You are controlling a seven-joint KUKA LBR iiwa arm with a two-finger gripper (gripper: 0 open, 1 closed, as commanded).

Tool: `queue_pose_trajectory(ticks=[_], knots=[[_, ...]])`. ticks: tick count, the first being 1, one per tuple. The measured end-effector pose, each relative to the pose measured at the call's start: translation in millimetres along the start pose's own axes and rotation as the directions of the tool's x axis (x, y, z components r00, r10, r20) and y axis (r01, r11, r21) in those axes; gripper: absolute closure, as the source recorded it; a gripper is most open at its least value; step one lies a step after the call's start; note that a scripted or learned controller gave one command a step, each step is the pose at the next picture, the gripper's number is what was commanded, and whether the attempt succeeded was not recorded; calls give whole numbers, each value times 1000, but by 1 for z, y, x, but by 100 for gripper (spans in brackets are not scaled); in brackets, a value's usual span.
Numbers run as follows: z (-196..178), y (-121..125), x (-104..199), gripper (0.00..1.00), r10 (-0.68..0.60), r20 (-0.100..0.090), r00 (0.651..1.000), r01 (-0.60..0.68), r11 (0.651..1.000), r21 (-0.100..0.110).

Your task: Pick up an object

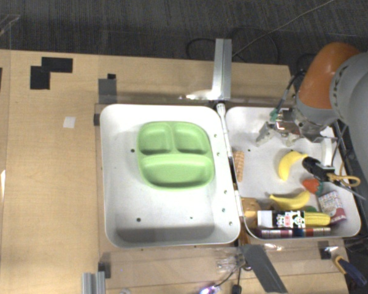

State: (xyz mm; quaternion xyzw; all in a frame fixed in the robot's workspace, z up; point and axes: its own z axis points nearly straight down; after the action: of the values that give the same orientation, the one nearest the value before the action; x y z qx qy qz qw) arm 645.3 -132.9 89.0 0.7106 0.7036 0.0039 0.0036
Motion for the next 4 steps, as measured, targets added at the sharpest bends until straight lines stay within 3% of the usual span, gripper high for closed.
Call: queue_pose_trajectory(ticks=[1,2,3,4], knots=[[-3,-56,-39,0,-129,4,992,129,992,-3],[-4,-101,-34,0,-182,5,983,183,983,-7],[-16,-98,-31,100,-184,3,983,184,983,-14],[-16,-98,-31,0,-184,3,983,184,983,-13]])
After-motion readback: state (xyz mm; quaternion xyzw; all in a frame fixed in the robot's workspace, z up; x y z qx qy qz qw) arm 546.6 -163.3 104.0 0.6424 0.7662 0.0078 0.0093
